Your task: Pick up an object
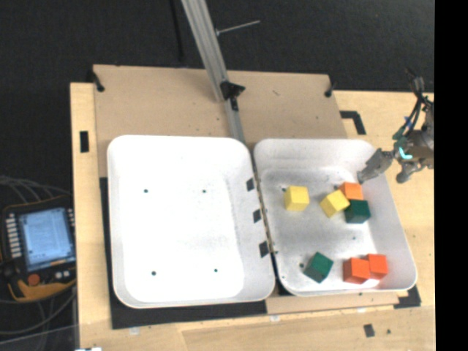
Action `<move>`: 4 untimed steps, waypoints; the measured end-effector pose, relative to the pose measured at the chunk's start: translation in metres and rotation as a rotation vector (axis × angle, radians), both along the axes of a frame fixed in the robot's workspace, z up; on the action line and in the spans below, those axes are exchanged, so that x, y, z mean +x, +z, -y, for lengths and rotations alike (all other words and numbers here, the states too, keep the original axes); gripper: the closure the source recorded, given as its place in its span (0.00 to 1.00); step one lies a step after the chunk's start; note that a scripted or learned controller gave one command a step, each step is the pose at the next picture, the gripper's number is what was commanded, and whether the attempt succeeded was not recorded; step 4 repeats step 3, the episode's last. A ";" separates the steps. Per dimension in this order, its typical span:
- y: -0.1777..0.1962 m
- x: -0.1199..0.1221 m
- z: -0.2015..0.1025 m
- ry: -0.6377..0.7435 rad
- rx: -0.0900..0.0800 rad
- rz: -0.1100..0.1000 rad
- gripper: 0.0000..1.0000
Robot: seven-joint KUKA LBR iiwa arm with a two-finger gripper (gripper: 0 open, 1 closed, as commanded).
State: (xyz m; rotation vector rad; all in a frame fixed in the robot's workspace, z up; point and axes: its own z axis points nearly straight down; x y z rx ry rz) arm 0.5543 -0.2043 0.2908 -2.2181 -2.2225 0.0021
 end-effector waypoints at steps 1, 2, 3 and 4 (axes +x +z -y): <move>0.002 0.001 0.000 0.001 -0.001 0.004 0.00; -0.047 -0.006 0.009 -0.003 -0.002 -0.001 0.00; -0.106 -0.015 0.008 -0.003 -0.001 -0.002 0.00; -0.106 -0.015 0.008 -0.003 -0.001 -0.002 0.00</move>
